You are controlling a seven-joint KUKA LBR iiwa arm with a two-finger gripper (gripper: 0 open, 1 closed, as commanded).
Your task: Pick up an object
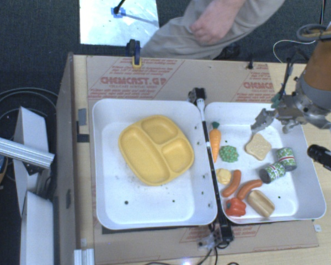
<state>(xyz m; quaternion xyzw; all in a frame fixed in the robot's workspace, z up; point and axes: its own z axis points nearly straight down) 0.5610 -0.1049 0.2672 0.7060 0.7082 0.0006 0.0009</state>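
The grey two-finger pincer [276, 122] is hanging over the upper right part of the right shallow white bin [306, 203], its fingers spread wide and holding nothing. One finger [260, 120] is pointing down-left toward the tan slice of toy bread [258, 147], which is lying just below it, apart from the metal. Right of the bread, two small green-labelled cans [279, 165] are lying on their sides, touching each other. Further left, a green toy broccoli [229, 153] is sitting beside an orange toy carrot [214, 141] that is lying along the divider. Lower down, two orange-red sausages [240, 186], a pale yellow piece [224, 176], a red toy pepper [236, 206] and a brown bread roll [261, 202] are clustering near the bin's front. In the left white bin [116, 203], a yellow three-compartment plastic tray [155, 149] is resting tilted. Both bins are sitting on the cardboard-covered surface [154, 79].
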